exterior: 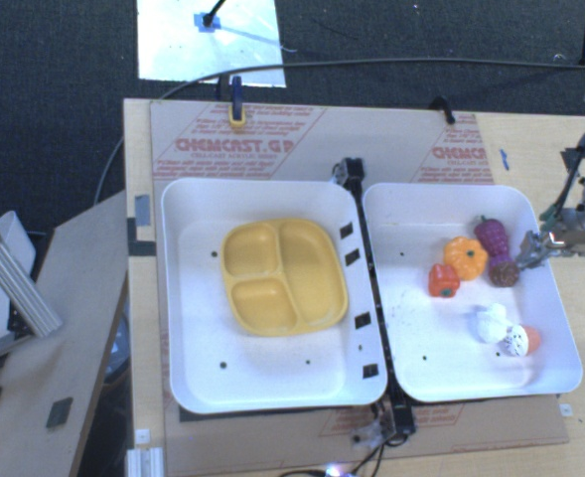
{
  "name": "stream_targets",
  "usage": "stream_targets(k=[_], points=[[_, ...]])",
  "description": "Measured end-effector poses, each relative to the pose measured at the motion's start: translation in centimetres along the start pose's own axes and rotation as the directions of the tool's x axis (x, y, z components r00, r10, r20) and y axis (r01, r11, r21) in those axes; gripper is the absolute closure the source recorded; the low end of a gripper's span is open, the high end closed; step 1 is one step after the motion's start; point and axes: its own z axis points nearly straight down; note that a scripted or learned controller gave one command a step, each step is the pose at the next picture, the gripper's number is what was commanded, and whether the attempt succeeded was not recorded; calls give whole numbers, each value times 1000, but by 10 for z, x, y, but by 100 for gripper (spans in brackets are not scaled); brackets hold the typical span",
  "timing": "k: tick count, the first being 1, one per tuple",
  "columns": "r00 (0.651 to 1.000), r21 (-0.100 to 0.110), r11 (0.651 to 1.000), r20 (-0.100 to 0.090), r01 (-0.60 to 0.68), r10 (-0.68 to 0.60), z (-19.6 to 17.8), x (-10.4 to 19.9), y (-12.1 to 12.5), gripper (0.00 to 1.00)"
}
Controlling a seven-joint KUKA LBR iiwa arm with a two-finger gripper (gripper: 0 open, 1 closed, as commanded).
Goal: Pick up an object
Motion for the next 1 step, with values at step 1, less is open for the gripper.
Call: stream_targets(k=[1], points=[[1000, 1, 1000, -2, 5, -5, -5, 44, 11, 100]])
